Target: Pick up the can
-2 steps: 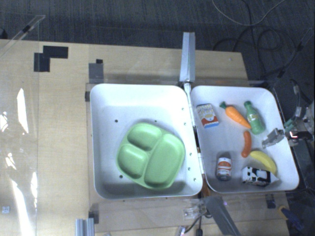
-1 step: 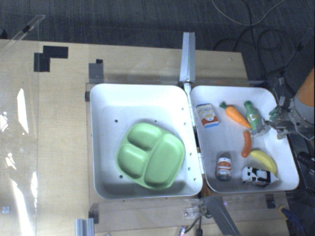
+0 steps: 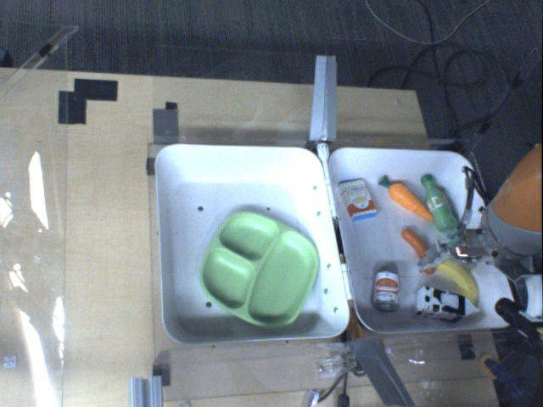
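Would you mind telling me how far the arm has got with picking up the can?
Nothing looks done: the can stands upright on the floor of the right bin. In hand: the gripper is low in that bin, near the banana and a small carrot, apart from the can. Left: reaching, grasping, lifting.

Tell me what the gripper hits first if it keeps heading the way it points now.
The gripper points left across the right bin. The small orange carrot piece lies right at its tips, likely first; the banana sits just below. The can is lower left, off that line. Depth is unclear.
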### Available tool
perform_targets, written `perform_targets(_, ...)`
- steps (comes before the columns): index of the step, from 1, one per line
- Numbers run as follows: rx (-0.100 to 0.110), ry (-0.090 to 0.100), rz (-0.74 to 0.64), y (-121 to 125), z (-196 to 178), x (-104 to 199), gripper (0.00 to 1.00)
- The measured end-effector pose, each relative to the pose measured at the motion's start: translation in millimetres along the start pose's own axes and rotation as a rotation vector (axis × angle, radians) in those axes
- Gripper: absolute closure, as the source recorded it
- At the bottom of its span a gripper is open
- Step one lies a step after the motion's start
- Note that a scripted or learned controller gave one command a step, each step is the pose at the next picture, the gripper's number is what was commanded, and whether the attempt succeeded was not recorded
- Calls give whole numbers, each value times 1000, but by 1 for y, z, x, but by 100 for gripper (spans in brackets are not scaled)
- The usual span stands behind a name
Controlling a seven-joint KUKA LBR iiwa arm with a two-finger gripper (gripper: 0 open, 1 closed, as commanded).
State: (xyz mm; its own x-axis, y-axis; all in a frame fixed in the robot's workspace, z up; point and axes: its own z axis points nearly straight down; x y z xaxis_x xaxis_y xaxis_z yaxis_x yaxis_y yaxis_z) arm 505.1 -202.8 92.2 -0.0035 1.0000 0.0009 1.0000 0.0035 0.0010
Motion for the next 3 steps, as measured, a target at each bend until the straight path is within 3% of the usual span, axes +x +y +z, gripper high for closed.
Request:
perform_targets(1,-15,2,56,-11,4,0,0)
perform_targets(2,-15,1,55,-9,-4,-1,100)
perform_targets(3,-9,-3,-119,-14,4,-2,100)
